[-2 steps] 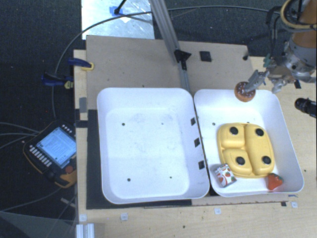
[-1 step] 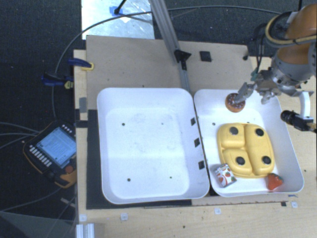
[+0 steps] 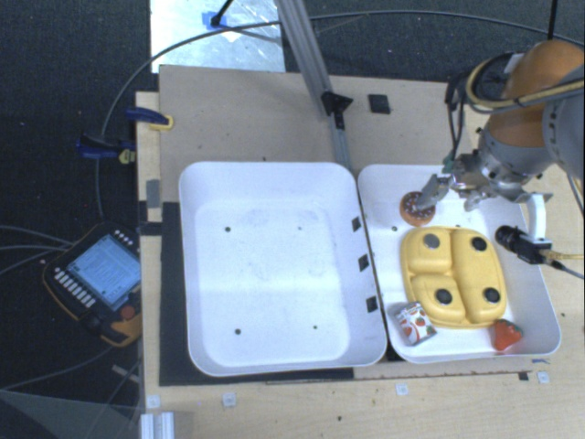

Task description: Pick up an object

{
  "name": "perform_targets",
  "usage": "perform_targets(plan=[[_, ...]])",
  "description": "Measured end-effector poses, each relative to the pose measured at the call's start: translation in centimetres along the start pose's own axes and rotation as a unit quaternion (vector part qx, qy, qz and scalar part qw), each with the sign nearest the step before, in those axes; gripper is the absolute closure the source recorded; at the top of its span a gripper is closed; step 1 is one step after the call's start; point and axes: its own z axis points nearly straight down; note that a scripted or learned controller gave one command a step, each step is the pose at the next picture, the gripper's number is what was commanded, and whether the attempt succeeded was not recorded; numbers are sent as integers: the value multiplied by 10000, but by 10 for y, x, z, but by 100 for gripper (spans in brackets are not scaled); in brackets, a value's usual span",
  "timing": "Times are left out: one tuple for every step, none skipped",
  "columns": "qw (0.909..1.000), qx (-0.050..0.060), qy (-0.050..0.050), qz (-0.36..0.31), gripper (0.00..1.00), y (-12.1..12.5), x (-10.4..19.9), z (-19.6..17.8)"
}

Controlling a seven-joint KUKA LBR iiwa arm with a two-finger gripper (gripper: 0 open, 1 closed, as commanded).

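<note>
In the right bin (image 3: 548, 311) lie four things: one yellow four-hole tray (image 3: 454, 275), one small round brown piece (image 3: 418, 208) at the far left corner, one red-and-white can (image 3: 414, 323), and one red-orange lump (image 3: 505, 335) at the near right. The pincer (image 3: 430, 194) sits right at the brown piece; open or closed, cannot tell. Left bin (image 3: 196, 190), one, beside it on the bench (image 3: 256, 117).

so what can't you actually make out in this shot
- Whether the gripper grips anything: too small and blurred in the camera view, just above the small brown round object.
- What that brown object is: too small.
- The print on the small red and white item: too small.
- The arm beyond the wrist: cut off by the right edge.
</note>
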Motion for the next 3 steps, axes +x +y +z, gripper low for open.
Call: perform_targets(plan=[[10000, -9, -5, 6, 0, 3, -5, 43], [10000, -53, -7, 0, 100, 5, -5, 29], [10000, -52, -12, 6, 100, 9, -15, -25]])
